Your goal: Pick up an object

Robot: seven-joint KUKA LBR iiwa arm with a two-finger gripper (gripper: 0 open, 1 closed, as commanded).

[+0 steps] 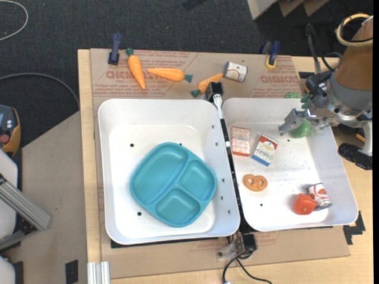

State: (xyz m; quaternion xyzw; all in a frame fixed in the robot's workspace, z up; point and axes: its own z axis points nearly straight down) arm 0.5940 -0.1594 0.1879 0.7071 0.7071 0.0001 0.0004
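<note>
My gripper (294,123) hangs over the back right part of the right bin (331,170), at the end of the grey arm coming in from the right. A small green object (301,129) lies right under it, partly hidden by the gripper. Elsewhere in this bin lie a red and white carton (240,141), a blue and white carton (265,150), a pretzel (255,183), a red round object (304,204) and a small red and white can (320,195) touching it.
The left bin (112,158) holds a teal divided plate (173,183). Behind the bins on the cardboard lie three carrots (166,74) and a small white carton (235,71). Blue clamps (113,49) grip the board's back edge.
</note>
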